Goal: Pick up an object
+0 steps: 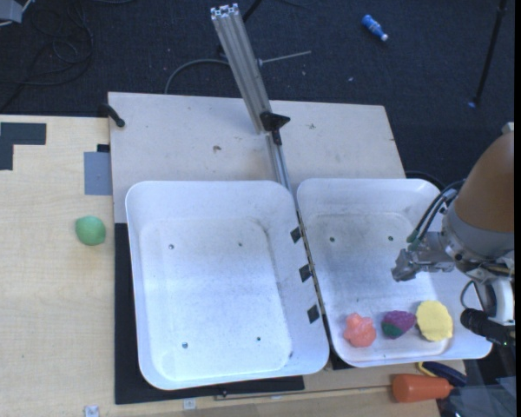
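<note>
Approach step judged: hand (405,266) poised over right bin (365,200), grip state cannot be told. Descent toward purple object (398,322) or yellow object (434,320) is needed next.

A lumpy pink object (359,330), a purple one (398,323) and a yellow one (434,320) lie in a row (near edge) in the right white bin (365,200).
</note>
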You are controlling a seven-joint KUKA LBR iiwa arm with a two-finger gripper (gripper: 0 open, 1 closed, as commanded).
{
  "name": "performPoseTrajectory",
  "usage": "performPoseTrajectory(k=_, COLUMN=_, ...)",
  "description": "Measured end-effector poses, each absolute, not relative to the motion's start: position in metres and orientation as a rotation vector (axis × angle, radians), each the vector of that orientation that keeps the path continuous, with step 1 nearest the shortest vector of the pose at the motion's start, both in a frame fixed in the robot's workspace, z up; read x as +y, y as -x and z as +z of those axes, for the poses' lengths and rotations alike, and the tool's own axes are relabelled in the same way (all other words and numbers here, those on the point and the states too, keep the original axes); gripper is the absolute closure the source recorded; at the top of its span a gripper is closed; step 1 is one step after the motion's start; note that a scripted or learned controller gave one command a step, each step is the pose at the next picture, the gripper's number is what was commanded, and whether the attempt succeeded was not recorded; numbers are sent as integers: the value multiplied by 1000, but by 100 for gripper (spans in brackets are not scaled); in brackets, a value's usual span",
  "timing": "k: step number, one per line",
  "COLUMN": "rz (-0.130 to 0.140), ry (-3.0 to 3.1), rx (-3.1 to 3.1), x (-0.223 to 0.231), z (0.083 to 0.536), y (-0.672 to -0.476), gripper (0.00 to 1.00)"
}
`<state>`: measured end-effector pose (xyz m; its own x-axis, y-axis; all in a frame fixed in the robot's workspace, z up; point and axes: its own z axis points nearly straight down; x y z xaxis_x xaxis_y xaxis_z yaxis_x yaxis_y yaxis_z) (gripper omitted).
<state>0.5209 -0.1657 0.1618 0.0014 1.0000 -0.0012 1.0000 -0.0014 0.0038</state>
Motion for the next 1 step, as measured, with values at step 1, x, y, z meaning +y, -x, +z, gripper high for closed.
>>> performPoseTrajectory(k=1, rz=3, ry=-2219, rx=2219, x=-164, z=204, y=-524, gripper=100)
